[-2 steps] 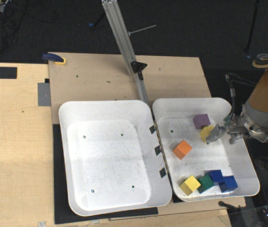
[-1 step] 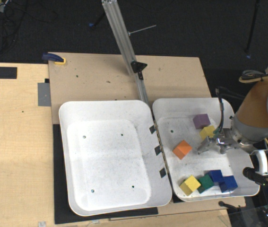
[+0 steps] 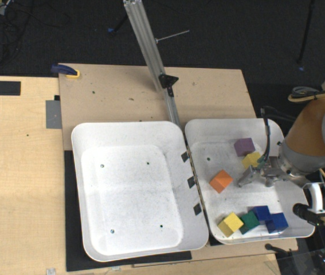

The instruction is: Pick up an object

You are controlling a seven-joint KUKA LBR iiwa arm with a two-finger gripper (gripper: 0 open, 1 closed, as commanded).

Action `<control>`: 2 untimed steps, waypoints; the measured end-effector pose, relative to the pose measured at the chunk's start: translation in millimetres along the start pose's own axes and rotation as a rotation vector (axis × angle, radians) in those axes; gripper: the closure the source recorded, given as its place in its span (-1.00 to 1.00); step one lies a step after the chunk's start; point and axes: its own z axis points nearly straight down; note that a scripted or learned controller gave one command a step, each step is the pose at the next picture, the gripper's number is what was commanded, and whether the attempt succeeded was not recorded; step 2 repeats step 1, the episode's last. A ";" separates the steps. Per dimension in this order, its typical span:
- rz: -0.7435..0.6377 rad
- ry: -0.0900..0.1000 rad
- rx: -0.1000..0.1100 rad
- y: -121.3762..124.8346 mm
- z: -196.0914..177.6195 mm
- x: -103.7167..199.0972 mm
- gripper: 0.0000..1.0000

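Observation:
My gripper [image 3: 249, 176] is low inside the right bin [image 3: 208, 132], reaching in from the right. A small yellow block [image 3: 251, 158] lies just above it, touching or nearly touching the gripper body. A purple block [image 3: 243, 146] sits a little further back. An orange block [image 3: 221, 181] rests to the gripper's left, apart from it. Along the bin's front edge are a yellow block [image 3: 230, 224], a green block [image 3: 248, 220] and two blue blocks [image 3: 262, 213] [image 3: 276, 223]. I see nothing held in the gripper.
The left bin [image 3: 128, 188] lies beside the right one, with black clips [image 3: 191, 181] along their shared rims. A slanted aluminium bar [image 3: 149, 47] rises behind the bins. The grey and orange arm [image 3: 308, 136] covers the right bin's right side.

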 end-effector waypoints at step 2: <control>0.004 0.001 0.001 -0.4 -10.0 -0.6 1.00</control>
